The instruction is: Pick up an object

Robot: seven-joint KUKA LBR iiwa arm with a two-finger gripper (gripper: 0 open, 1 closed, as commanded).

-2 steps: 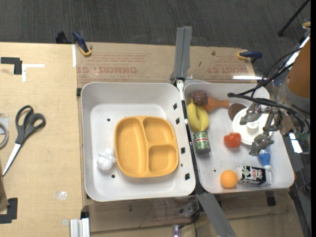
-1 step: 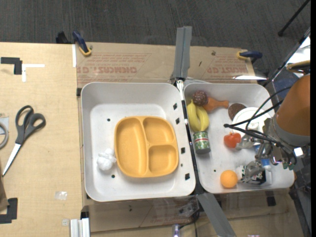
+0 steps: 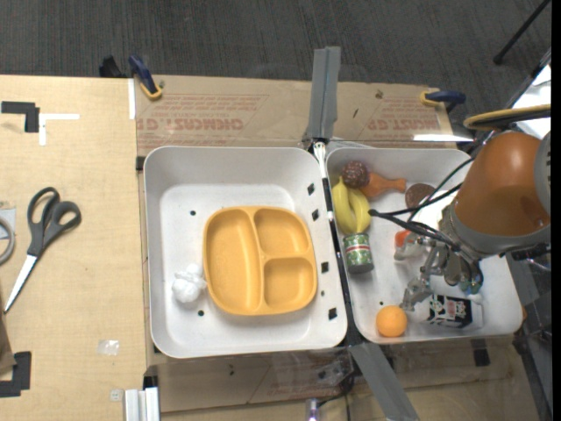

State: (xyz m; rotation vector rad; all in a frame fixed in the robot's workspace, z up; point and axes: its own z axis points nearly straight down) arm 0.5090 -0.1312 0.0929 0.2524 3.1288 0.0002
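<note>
- The arm (image 3: 501, 191) hides part of the right bin (image 3: 368, 323) and a brown thing (image 3: 419, 194).
- The carton (image 3: 451, 311) is partly covered; its print is too small to read.

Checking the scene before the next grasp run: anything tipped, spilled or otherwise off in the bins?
Nothing spilled or broken. The small green can lies on its side beside the banana in the right bin. A crumpled white wad sits against the yellow divided plate in the left bin.
</note>
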